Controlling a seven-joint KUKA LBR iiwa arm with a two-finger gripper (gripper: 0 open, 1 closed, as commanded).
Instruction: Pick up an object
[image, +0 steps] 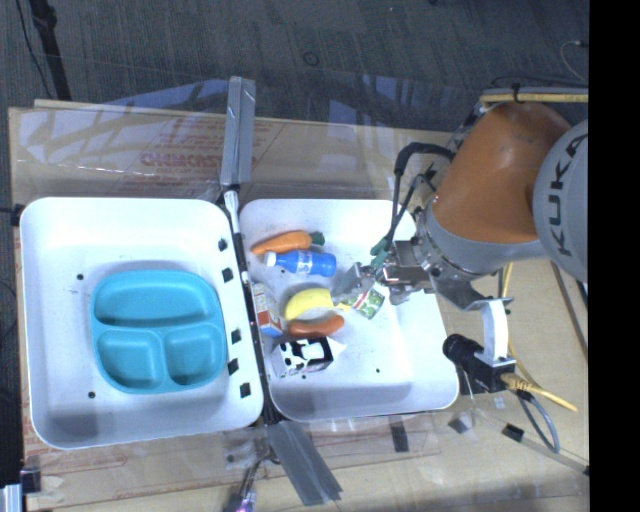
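Jaws cannot be read for spread or closure from this slanted overhead view: the gripper (362, 285) is a dark and silvery tangle at the end of the arm (495, 185), low over the right bin (425, 385), with something small and green-and-white just at its tip, and whether that scrap is pinched or merely lying beside it I cannot tell. What the coming move depends on is that the pile lies to the gripper's camera-left, close by: a yellow lemon-like piece (306, 301) nearest, a reddish sausage-shaped toy (318, 324) just below and touching it, a blue and white bottle (302, 263) above, and an orange carrot (284, 241) beyond that, near the bin's far wall. The bottle, carrot and sausage all lie with their long axes roughly across the view, left to right, so a grasp would likely need to close across them. A black-and-white patterned block (305, 354) sits nearer the front of the bin. The bin floor is smooth white plastic with bare room toward its right and front. The left bin (50, 300) holds a blue divided tray (158, 328), well apart from the gripper.
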